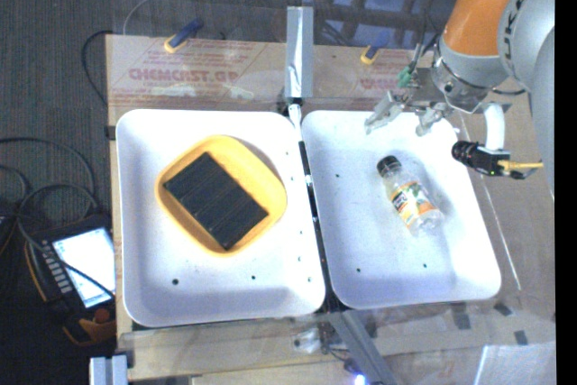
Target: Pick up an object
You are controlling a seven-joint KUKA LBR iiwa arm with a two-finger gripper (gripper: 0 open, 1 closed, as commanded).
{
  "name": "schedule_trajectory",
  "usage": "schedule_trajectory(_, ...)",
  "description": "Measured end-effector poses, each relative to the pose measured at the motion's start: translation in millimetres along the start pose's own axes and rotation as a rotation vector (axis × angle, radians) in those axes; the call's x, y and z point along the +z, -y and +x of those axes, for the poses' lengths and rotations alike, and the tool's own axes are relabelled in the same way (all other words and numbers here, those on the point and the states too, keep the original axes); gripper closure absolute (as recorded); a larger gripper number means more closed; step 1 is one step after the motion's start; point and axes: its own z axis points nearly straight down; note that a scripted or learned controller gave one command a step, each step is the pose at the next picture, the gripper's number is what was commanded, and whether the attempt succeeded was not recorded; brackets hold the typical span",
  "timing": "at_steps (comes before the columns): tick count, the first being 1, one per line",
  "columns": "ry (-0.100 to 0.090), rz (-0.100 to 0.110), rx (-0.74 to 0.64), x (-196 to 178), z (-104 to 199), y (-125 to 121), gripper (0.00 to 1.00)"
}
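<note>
Fingers [403, 114] spread above bottle [410, 196]; nothing between.

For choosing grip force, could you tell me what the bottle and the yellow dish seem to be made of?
The bottle looks like clear glossy plastic: see-through body, black cap, printed label. The yellow dish seems smooth plastic, possibly glazed ceramic; its dark ribbed insert looks matte.

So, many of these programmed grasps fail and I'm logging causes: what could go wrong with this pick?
The small clear plastic bottle with a black cap lies on its side in the right white bin, so it may roll away from closing fingers. The two-finger gripper sits open near the bin's far edge, offset from the bottle, so a straight descent could miss.
</note>
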Motion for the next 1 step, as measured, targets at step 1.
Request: schedule_trajectory(1,0.0,0.004,0.06,112.2,-47.0,-6.3,0.0)
